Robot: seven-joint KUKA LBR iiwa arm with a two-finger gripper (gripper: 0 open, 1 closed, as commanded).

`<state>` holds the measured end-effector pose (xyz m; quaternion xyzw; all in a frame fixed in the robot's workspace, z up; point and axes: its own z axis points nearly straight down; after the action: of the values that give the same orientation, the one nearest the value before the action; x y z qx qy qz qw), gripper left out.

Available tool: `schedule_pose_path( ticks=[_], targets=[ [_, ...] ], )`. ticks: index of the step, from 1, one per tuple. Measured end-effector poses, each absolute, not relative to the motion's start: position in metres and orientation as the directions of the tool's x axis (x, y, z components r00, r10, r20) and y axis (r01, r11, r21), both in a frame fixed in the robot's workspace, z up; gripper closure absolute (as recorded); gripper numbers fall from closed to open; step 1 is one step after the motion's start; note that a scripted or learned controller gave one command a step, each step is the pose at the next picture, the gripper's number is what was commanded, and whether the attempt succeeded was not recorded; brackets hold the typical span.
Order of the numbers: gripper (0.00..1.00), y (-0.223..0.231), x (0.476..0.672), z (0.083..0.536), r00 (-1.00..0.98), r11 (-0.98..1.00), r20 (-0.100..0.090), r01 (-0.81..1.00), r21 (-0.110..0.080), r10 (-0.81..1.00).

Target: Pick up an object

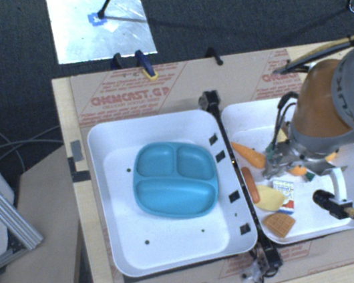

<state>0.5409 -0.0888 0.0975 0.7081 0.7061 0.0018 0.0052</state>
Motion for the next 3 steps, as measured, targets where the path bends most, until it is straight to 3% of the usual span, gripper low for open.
schedule_pose_path(
  ticks=[3],
  targets=[
    [1.00, -0.097, 0.542, 0.227, -0.004, 0.004, -0.001, 1.000, 0.006, 1.000]
  ],
)
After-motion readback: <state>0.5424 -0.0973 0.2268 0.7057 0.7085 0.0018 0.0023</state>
